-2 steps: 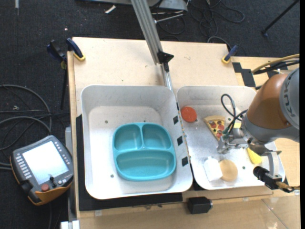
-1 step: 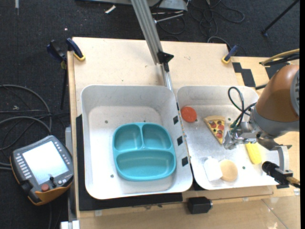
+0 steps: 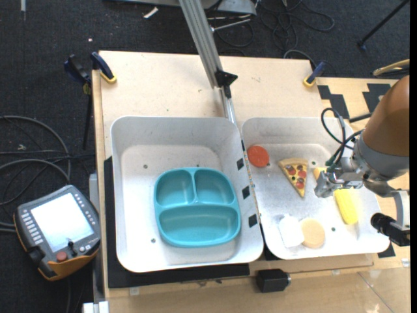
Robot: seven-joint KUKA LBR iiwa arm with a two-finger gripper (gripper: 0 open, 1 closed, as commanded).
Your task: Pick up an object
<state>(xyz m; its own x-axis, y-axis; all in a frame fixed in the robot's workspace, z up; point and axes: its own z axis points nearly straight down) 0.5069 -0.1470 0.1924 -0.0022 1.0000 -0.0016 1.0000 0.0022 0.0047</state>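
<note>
While tool (image 3: pixel 329 186) hangs low in right bin (image 3: pixel 287 130), finger state cannot tell. Yellow block (image 3: pixel 347 207) just beside it near bin's right edge, pizza slice (image 3: pixel 295 175) other side. Risk: tool lands between them, nudges either, grabs nothing.

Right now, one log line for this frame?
gripper: right bin, by pizza | holding: unclear | tray: left bin

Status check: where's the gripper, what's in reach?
Gripper low in right bin, nothing visibly held. Pizza slice beside it, yellow piece below. Blue tray in left bin.
</note>
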